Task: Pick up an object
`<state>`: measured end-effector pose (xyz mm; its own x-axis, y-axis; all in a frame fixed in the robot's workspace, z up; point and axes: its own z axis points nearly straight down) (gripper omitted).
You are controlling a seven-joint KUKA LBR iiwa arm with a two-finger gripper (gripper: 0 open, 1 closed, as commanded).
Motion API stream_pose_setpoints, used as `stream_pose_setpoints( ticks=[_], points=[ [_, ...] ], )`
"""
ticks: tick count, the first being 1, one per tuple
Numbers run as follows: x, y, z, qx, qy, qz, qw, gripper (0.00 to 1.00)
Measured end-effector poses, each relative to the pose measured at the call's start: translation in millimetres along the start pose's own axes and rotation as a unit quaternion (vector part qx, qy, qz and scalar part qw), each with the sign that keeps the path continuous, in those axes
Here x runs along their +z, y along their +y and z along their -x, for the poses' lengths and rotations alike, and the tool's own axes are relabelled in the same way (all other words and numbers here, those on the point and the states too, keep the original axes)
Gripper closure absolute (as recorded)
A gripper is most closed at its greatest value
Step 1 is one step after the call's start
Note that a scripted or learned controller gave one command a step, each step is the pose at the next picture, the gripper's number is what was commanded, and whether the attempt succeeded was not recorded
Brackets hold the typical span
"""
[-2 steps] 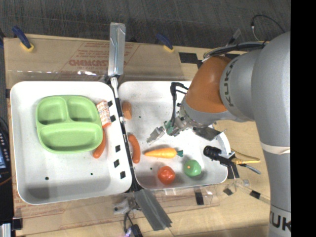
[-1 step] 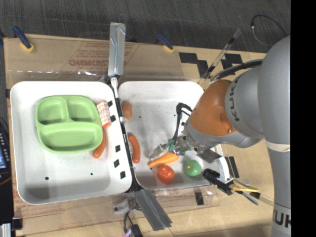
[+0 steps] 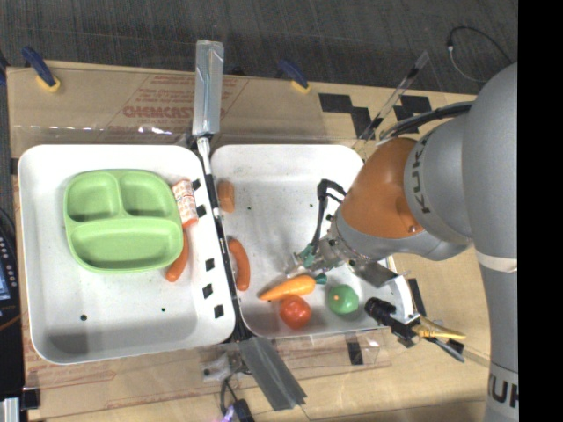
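The gripper (image 3: 310, 262) sits low in the right bin (image 3: 281, 161), just above the carrot (image 3: 288, 287); I can't tell its opening. It should centre over the carrot, beside the tomato (image 3: 296, 311), before closing.

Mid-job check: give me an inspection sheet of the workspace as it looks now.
Surface: two white bins side by side, left bin, right bin.
Job's things: in the right bin, carrot, tomato, green ball, sausage.
Clutter: in the left bin, green divided tray, with a second sausage beside it.
Hand: hand low over the carrot; grip unclear.
Cables: black cable near the wrist.
Surroundings: cardboard under the bins.
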<state>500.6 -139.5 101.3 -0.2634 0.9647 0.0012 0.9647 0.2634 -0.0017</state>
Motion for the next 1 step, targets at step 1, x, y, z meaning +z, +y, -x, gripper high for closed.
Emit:
stream_pose_setpoints(
  ticks=[1],
  points=[
    [0.0, 0.0, -0.1, 0.0, 0.0, 0.0, 1.0, 0.0]
  ],
)
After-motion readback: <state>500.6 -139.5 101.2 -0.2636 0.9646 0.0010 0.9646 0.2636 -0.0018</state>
